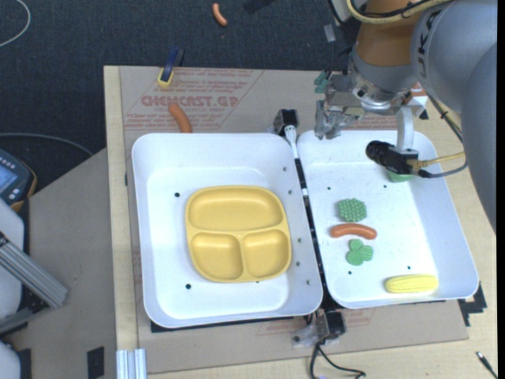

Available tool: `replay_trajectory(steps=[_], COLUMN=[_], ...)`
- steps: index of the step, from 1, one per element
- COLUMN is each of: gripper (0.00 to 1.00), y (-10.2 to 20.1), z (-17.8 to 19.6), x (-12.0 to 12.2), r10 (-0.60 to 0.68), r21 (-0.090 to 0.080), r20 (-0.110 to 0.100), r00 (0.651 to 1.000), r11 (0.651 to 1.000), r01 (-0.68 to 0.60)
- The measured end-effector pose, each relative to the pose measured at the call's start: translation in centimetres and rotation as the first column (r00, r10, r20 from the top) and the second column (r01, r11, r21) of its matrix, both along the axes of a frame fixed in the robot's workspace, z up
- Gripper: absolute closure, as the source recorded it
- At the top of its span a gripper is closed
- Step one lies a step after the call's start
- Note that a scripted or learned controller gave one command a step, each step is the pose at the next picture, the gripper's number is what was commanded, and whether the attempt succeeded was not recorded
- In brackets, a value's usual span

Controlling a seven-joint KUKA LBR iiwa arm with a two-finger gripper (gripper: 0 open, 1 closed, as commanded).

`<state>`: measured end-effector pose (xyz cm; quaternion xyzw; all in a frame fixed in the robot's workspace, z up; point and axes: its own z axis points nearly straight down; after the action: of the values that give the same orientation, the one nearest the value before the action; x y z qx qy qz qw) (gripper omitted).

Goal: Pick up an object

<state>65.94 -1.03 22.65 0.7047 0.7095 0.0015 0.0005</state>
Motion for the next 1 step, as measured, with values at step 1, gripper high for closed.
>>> replay_trajectory(steps=[1], gripper=[1.00], y=[-0.67], z=[0.83], x=[0.14], r10=[-0.006], r21=[-0.002], r20=[0.001], r00=[1.000], r11=[1.000], r01=[0.006])
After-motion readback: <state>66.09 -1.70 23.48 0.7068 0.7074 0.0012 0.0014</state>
